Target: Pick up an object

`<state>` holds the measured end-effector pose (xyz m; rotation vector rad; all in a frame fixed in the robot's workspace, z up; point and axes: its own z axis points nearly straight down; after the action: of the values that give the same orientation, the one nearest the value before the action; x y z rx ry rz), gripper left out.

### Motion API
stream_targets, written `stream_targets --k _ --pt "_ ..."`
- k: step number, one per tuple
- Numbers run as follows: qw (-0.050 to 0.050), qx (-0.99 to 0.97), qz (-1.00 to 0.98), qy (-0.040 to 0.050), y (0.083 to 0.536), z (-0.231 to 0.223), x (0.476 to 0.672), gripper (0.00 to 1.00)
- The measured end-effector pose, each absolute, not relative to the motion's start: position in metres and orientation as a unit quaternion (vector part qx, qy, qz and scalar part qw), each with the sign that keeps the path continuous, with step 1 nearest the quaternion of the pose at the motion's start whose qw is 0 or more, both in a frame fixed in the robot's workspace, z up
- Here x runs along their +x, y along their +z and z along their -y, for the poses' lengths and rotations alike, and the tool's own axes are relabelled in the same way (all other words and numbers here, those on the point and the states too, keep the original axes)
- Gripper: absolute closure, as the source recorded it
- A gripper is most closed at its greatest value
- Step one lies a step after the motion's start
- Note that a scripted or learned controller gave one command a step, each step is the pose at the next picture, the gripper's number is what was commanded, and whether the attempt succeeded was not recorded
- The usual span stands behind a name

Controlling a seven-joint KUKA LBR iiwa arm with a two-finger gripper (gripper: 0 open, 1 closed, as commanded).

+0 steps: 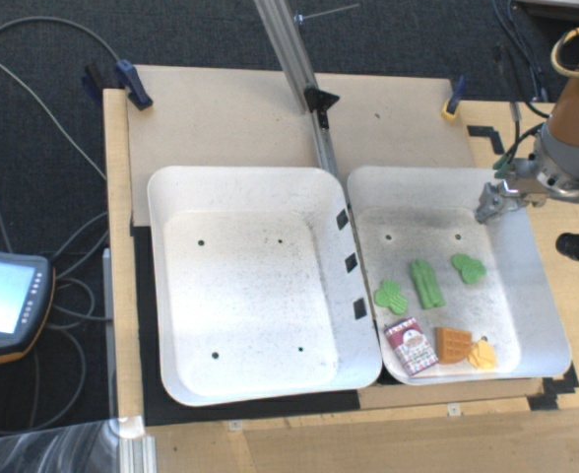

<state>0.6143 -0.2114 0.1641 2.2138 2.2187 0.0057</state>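
Red packet (410, 348) nearest; end effector (490, 206) (arm bent) over right bin (536, 294).

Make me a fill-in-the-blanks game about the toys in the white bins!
1. All the small objects lie in the ____ bin in the camera view.
2. The long ridged piece between two leafy pieces is coloured ____.
3. The gripper is above the right bin's ____ corner.
4. The waffle-like square next to the red packet is coloured ____.

Missing words: right; green; far right; orange
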Motion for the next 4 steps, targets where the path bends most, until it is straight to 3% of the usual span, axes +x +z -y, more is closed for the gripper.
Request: stream_targets --k 1,2,4 --pt "0.004 0.706 -0.708 0.002 0.219 0.212 0.616 1.0" --pt "-0.002 0.705 -0.709 0.0005 0.23 0.166 0.598 1.0" --pt "-0.002 0.705 -0.71 0.0009 0.249 0.062 0.574 1.0"
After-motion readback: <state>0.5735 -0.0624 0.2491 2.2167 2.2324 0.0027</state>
